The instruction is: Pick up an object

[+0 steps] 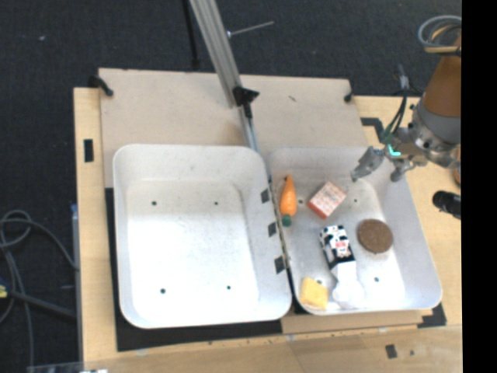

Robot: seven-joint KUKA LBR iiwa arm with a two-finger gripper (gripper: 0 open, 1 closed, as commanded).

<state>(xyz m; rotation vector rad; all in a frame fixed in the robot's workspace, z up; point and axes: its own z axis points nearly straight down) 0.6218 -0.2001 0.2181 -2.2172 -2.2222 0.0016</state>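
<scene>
nothing lifted yet, gripper poised at the right bin's far edge

starting at the left, the left bin [140, 169] sits on the bench [311, 103] with nothing of the task in it. a metal post [217, 37] slants up from the seam between the two bins.

crossing into the right bin [411, 231], every candidate lies on the floor of the tray. hard against the dividing wall is a carrot [288, 199], orange with a green tip pointing toward the near side. just right of it, apart from it, lies a small pink box [327, 199], tilted. below that is a black and white toy [337, 244], and beside it to the right a round brown disc [375, 236]. at the near end a yellow block [314, 292] lies just beside a white lump [349, 292], which touches or nearly touches the toy above it.

furthest right, the gripper [378, 164] hangs over the far right corner of the right bin, the arm [443, 92] behind it. its fingers appear spread apart, with nothing between them.

by my reading the pick is not yet begun in earnest: no object is grasped or raised. what is left is nearly all of it, namely settling on a target, descending, closing and lifting. the pink box and the disc lie nearest the gripper.
</scene>
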